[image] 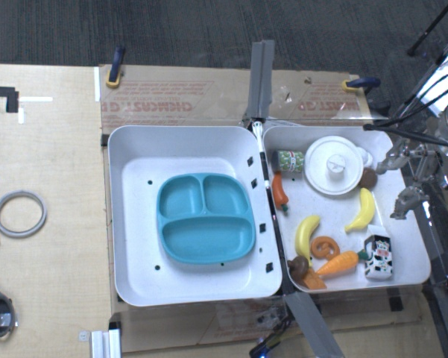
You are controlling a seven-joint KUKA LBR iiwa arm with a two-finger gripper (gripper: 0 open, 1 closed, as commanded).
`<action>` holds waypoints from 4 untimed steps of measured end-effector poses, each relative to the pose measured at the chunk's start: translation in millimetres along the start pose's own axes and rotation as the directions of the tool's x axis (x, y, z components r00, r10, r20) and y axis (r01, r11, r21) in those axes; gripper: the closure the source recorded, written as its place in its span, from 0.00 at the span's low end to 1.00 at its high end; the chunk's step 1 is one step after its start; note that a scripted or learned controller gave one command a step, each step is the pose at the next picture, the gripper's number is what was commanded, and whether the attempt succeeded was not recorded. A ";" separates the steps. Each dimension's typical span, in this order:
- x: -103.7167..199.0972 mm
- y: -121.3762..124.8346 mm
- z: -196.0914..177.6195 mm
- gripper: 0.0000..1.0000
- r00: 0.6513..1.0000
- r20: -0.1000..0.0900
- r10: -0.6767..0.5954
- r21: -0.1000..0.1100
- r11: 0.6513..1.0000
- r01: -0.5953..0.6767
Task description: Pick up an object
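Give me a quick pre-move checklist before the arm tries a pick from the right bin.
1. Targets present in right bin: ok; two bananas, carrot, pretzel, milk carton.
2. Isolated target: ok; the banana near the white lidded pot lies apart from its neighbours.
3. Crowded corner: not ok; carrot, pretzel and the other banana touch.
4. Gripper state: cannot tell.
5. Drop spot: ok; blue divided plate sits in left bin.

right bin (410,271) | bananas (307,233) (363,209), carrot (338,263), pretzel (325,247), white lid (335,165), carton (378,257)
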State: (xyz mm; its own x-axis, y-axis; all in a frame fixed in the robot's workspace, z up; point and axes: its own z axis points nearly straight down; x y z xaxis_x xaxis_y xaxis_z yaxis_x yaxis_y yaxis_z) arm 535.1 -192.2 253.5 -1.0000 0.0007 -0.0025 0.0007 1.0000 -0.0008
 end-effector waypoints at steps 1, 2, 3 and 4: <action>-6.4 -22.1 148.5 0.00 0.995 -0.002 0.096 0.000 0.995 -0.096; 30.8 -28.6 161.8 0.00 0.980 -0.001 0.198 -0.001 0.980 -0.198; 28.5 -26.5 152.3 1.00 0.981 0.002 0.193 -0.001 0.981 -0.193; -4.1 -24.1 159.4 1.00 0.918 0.001 0.397 -0.006 0.918 -0.397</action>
State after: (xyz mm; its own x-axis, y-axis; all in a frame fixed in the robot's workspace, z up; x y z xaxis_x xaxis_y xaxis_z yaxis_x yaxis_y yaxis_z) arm 539.6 -216.4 94.1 -0.9174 0.3979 -0.0033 0.3978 0.9174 0.0062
